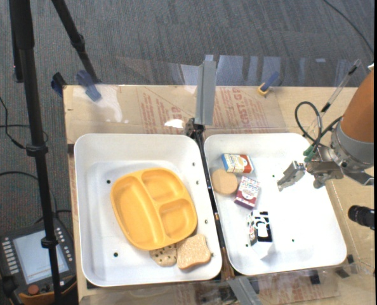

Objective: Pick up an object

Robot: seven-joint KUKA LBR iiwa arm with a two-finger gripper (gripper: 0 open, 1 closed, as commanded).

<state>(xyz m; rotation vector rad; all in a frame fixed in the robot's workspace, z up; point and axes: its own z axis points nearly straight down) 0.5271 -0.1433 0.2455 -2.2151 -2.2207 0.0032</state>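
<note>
Nearest me, at the near edge of the left bin, I see a slice of bread and a cracker tucked against the yellow divided plate. My candidates sit in the right bin: a small orange-and-white box toward the far left, a round tan biscuit just near of it, a pink-and-white carton beside that, and a black-and-white packet closer to the near side. From the right, the gripper hangs over bare bin floor, right of the cluster and apart from every item. Its jaws look parted with nothing between them, though at this slant I read that with some caution.

My worry is the crowding: box, biscuit and carton lie touching or nearly so, and a descent there could land a finger on a neighbour and shove things aside instead of straddling one. The flat packet may give the fingers little to bite on, so I judge they could scrape the floor and close on air.
</note>
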